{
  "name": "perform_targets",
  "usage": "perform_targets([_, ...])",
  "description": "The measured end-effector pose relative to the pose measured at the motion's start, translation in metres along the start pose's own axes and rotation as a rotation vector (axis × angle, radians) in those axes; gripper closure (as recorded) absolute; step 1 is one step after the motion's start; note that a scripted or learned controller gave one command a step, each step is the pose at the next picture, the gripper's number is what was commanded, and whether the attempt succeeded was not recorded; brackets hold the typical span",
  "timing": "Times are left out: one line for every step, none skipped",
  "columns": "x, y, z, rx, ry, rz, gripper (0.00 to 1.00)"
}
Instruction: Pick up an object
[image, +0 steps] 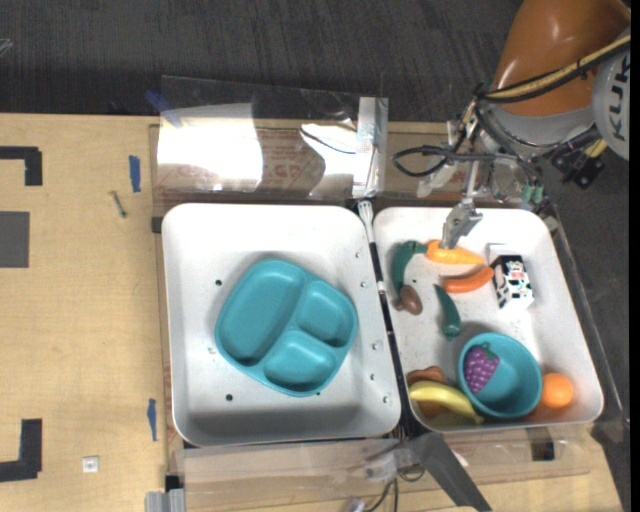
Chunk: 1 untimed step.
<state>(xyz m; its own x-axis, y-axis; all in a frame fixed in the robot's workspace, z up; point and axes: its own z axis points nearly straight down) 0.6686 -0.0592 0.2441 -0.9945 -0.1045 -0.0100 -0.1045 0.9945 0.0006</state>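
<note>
- Plywood counter (70, 330) is carrying two white bins side by side; the left bin (190, 400) is holding a teal divided plate (287, 325).
- The right bin (570, 300) is holding the candidate objects: a teal bowl (505, 385) with a purple grape bunch (481, 368) inside, a banana (445, 400), an orange ball (557, 391), a black-and-white cow toy (512, 281), two dark green pieces and a small brown one.
- The grey arm (560, 60) is reaching in from the right, with the end effector (457, 232) hanging at the far side of the right bin.
- An orange-and-cream toy (452, 256) is lying right under the tip, seemingly touching it; this is looking like the target.
- Whether the end effector is spread or closed I cannot tell, and nothing is visibly gripped.
- To do the pick well, I judge it should be centring over the toy, avoiding the orange carrot-like piece (468, 282) beside it.
</note>
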Motion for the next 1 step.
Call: perform_targets([0.0346,-0.0332,0.1089,-0.002,0.013,-0.020,0.00])
